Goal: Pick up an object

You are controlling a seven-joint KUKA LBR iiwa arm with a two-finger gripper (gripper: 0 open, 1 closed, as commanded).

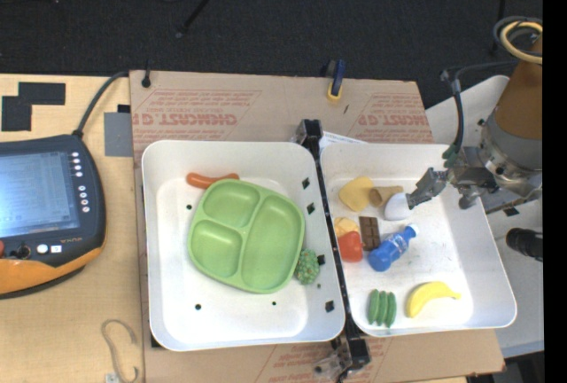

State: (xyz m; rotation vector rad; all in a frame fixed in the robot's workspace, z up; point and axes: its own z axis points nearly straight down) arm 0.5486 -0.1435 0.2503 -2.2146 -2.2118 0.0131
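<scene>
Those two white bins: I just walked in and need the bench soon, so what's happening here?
A grey robot arm reaches in from the right over the right bin, its gripper next to a small white object. I can't tell whether it has grasped it. A banana, a blue bottle and green pods lie in that bin. The left bin holds a green divided plate.

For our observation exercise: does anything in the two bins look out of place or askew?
The green divided plate lies skewed in the left bin, with a carrot poking out behind it and a green broccoli-like piece wedged at its edge.
</scene>
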